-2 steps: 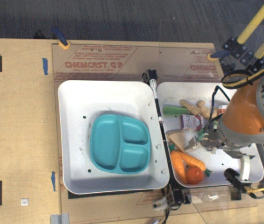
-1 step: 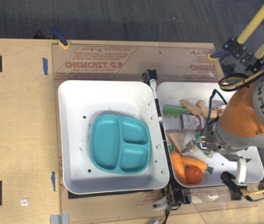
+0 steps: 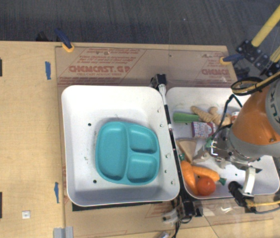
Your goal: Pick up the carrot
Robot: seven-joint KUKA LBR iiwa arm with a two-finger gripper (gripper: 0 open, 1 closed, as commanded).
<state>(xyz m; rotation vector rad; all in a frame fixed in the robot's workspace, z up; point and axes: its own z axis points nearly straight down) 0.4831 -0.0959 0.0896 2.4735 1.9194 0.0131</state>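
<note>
The carrot, orange with a green stub at its right end, lies at the front left of the right bin. It rests against a red tomato and another orange piece. My gripper hangs over the middle of the right bin, just behind and a little right of the carrot, below the arm's orange band. The arm's body hides its tips. Nothing shows in its hold.
Behind the gripper in the right bin lie a green item, a wooden piece, a purple can and a tan wedge. The left bin holds a teal divided plate. A ridge divides the bins.
</note>
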